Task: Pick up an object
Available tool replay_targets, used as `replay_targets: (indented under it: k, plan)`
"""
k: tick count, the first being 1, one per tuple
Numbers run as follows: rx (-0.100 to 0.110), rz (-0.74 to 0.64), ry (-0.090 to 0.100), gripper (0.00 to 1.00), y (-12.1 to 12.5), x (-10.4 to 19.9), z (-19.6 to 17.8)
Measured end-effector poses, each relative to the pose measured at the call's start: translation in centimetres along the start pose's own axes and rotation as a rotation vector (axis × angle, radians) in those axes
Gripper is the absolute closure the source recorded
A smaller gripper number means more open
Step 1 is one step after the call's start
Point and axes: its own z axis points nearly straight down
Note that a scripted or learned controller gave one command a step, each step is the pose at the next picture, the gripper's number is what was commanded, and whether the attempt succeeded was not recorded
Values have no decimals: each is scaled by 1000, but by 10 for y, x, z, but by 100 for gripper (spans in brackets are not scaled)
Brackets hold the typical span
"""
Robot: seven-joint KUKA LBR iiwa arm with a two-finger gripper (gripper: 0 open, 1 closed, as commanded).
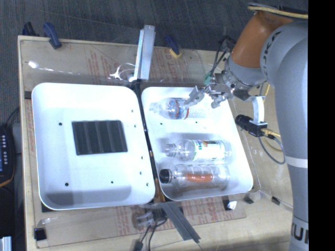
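The grey arm's end effector [205, 94] is hanging over the top of the right white bin [238, 140]. I cannot tell how wide it is. A small clear plastic bottle [170, 109] is lying just left of it and lower, its long side running left to right, so a short move left looks needed.

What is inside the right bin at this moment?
Three clear plastic bottles lie in the right bin: a small bottle at the far end beside the gripper, a green-labelled bottle, and a black-capped bottle nearest the camera.
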Motion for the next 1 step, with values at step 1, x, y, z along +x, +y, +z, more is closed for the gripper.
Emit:
replay_targets:
  k: [1]
  plan:
    - [-29, 44, -7, 0, 34, 20, 77]
